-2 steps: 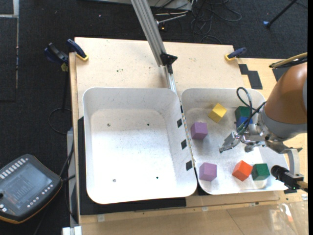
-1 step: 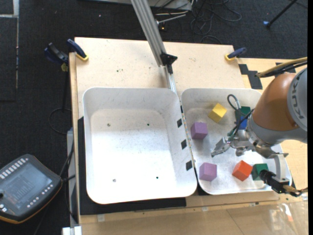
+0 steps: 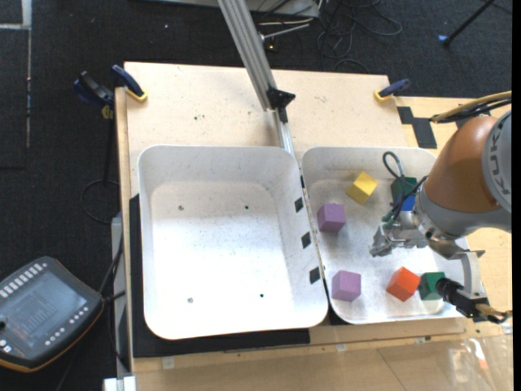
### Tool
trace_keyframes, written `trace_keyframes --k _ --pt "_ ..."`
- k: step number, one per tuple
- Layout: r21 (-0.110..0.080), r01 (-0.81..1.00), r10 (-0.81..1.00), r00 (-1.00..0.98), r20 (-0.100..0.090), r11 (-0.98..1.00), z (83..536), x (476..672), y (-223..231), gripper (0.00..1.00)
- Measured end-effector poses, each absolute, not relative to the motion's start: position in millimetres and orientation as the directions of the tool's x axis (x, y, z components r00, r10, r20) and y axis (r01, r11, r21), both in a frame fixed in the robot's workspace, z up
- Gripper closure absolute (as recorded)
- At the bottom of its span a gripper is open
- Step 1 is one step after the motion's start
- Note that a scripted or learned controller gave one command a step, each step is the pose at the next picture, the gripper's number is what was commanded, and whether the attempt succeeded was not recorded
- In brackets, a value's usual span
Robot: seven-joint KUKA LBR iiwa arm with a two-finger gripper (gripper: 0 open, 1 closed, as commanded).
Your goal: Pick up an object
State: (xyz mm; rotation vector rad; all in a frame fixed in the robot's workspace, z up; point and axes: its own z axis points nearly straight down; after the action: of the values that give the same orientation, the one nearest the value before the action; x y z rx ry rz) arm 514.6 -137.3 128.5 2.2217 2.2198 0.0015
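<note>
Two white bins side by side under me: the left bin [image 3: 220, 235], the bigger one from this angle, and the right bin [image 3: 338, 169], where everything lies. Counting the blocks: two purple, one yellow, one orange, one green. That is five.

Both bins sit on a pale speckled board [image 3: 212, 104], with yellow-tipped clamps at its far corners. A slanted metal rail [image 3: 248, 43] comes down from the top to the seam between the bins. Around the board is dark floor with cables at the top, and a grey teach pendant [image 3: 41, 312] lies at the lower left.

My arm comes in from the right, orange band bulking over the right bin's far side. My gripper [image 3: 389, 241] hangs low over the middle of that bin. My jaws: I cannot tell whether they are spread or pressed together; the metal there is a small blurred cluster.

Nearest to me is the orange block [image 3: 402, 284], just below my gripper toward the near rim, with the green block [image 3: 432, 287] touching or just beside it on the right. The yellow block [image 3: 363, 186] lies above my gripper to the left. One purple block [image 3: 331, 217] sits left of me near the dividing wall, the other purple block [image 3: 346, 285] down by the near rim.
</note>
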Motion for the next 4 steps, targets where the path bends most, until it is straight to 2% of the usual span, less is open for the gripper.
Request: trace_keyframes --k 2,3,4 --pt "0.007 1.000 1.000 -0.001 -0.002 0.001 230 503.8 -149 1.00" --pt "0.005 1.000 1.000 -0.003 -0.002 0.003 266 505.3 -150 1.00" --pt "0.002 1.000 1.000 -0.008 0.001 0.008 263 517.5 -96 1.00"
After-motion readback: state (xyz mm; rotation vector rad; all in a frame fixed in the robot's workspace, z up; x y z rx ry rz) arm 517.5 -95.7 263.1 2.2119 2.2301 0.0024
